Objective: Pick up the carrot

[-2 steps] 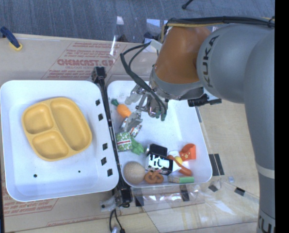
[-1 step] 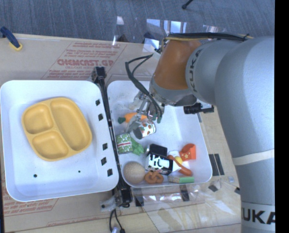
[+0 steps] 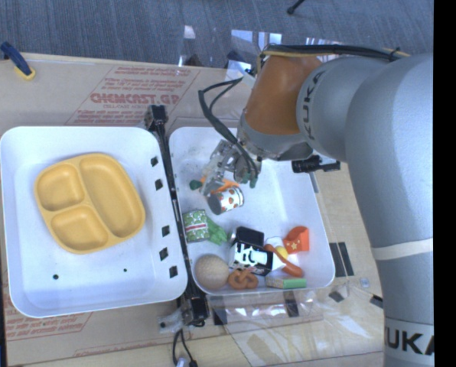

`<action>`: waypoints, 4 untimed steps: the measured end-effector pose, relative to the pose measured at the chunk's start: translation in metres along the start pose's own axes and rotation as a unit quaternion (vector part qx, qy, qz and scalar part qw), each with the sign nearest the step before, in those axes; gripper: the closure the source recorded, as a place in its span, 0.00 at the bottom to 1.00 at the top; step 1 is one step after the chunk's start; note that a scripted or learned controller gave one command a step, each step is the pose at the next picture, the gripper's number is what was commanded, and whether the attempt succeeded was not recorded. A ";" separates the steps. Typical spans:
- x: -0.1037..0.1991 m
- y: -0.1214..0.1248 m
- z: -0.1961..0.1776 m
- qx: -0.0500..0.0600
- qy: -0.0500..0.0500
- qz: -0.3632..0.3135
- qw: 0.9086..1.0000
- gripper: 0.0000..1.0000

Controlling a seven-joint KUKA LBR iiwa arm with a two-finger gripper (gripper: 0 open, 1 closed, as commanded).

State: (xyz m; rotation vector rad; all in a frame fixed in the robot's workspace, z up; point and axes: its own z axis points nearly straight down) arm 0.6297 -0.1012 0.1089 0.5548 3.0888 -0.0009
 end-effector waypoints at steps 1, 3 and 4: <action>0.000 0.000 0.000 0.000 0.000 -0.001 1.000 0.00; -0.010 -0.006 0.005 -0.001 -0.003 0.104 0.995 1.00; 0.049 0.055 -0.086 -0.001 -0.001 0.215 0.977 1.00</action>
